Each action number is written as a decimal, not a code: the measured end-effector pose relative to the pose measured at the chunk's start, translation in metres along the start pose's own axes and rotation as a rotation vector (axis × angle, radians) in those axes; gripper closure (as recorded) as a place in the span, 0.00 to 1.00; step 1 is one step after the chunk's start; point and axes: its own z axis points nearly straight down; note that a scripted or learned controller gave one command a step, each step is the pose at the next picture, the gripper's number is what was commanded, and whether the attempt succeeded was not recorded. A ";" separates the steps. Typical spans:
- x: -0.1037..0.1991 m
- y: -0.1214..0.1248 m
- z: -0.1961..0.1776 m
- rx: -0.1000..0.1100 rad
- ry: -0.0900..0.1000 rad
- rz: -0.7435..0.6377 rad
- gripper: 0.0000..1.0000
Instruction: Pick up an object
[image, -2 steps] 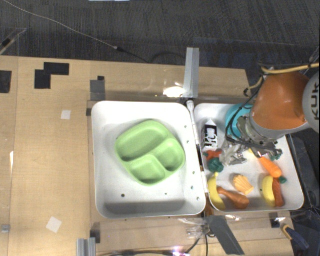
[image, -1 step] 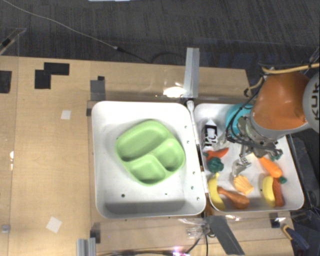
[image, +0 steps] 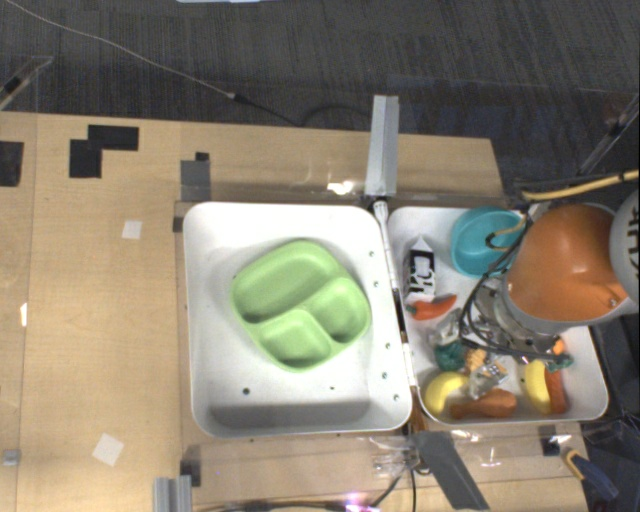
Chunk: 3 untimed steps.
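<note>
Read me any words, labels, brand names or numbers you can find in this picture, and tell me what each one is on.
Nothing here reads cleanly.
Small white carton in the right bin: black markings on its face, too blurred to read as letters.
Black squares on the bench at the upper left: plain shapes, no text.
Green divided tray and teal cup: no lettering visible.

Toy food (image: 470, 400) jumbled in right bin (image: 598, 395), items partly hidden
</note>
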 end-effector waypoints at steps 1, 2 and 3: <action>-0.017 0.006 0.000 0.002 0.004 -0.031 0.00; -0.007 0.011 0.000 0.002 -0.003 0.129 0.00; -0.004 0.016 0.000 0.003 -0.003 0.221 0.00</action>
